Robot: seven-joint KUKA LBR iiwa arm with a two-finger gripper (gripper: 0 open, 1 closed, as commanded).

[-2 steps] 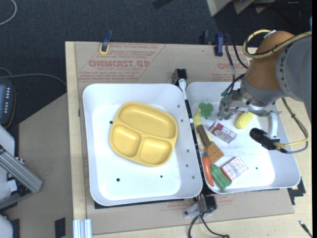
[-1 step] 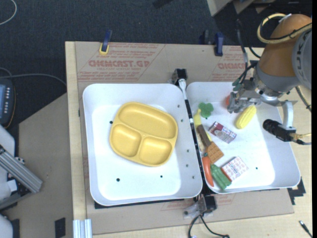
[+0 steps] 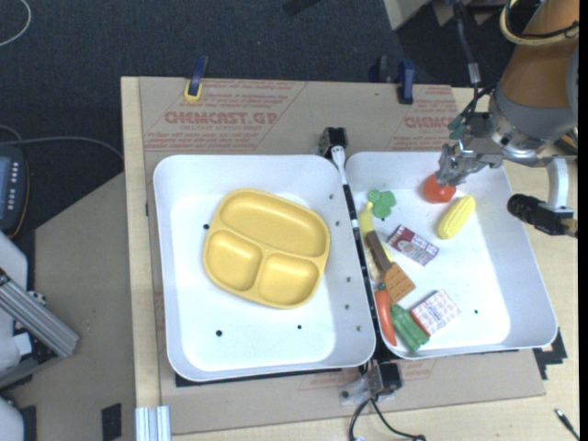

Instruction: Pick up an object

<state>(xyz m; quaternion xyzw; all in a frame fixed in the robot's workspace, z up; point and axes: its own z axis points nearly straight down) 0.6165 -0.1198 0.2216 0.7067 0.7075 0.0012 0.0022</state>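
Observation:
My gripper (image 3: 452,166) hangs low over the back of the right bin (image 3: 514,274), right above a red tomato-like toy (image 3: 435,191) whose top it partly hides. Whether it touches the toy is unclear. A yellow corn cob (image 3: 457,216) lies just to the front right of the tomato. Further left sits a green broccoli piece (image 3: 381,202). A small red-and-white packet (image 3: 412,244) lies mid-bin.
The left bin (image 3: 184,320) holds a yellow divided plate (image 3: 266,248). Along the right bin's left side lie a brown stick (image 3: 377,251), an orange cracker (image 3: 399,284), a carrot (image 3: 383,315), a green pickle (image 3: 409,328) and another packet (image 3: 435,310). Clamps stand at the bench's back edge.

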